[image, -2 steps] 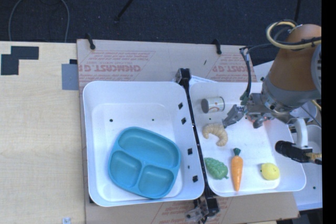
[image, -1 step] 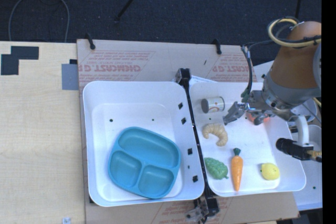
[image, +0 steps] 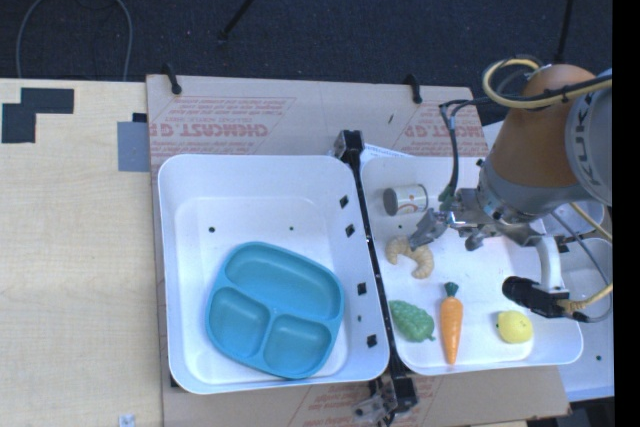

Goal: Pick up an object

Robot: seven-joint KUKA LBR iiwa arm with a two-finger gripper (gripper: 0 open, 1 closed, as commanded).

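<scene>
My gripper (image: pixel 432 227) hangs low over the right bin (image: pixel 560 350), reaching in from the right. Its tip is just above and to the right of a tan curved toy pastry (image: pixel 414 257); I cannot tell if they touch. A small metal can (image: pixel 405 200) lies on its side just behind the gripper. Along the bin's front lie a green leafy toy (image: pixel 412 320), an orange carrot (image: pixel 451 320) and a yellow lemon (image: pixel 514 326). None of them is lifted.
The left bin (image: pixel 190 205) holds a blue divided plate (image: pixel 274 308). A black divider (image: pixel 362 255) separates the two bins. The arm's orange band (image: pixel 535 140) and its cables rise over the right bin's far right side, with a black part (image: pixel 535 296) near the lemon.
</scene>
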